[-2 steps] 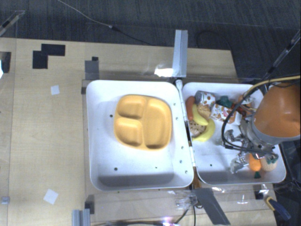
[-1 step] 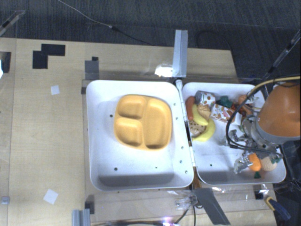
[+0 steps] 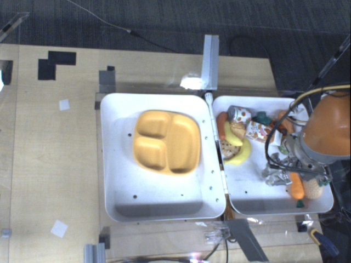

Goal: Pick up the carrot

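Note:
The carrot point(image 3: 296, 187) is a short orange piece with a green stub at its near end. It lies in the right bin point(image 3: 253, 197) near the front right corner. My gripper point(image 3: 281, 176) hangs low over that bin, under the arm's orange band point(image 3: 329, 126), and its grey metal end sits right against the carrot's left side. From this angle I cannot make out whether the carrot is between the jaws. The arm's wrist hides the carrot's far end.
A banana point(image 3: 237, 153), a can point(image 3: 239, 114), a small printed box point(image 3: 256, 130), a sausage point(image 3: 221, 126) and other toy foods crowd the right bin's back. A beige lump point(image 3: 314, 190) lies right of the carrot. The left bin point(image 3: 118, 163) holds a yellow divided plate point(image 3: 167, 141).

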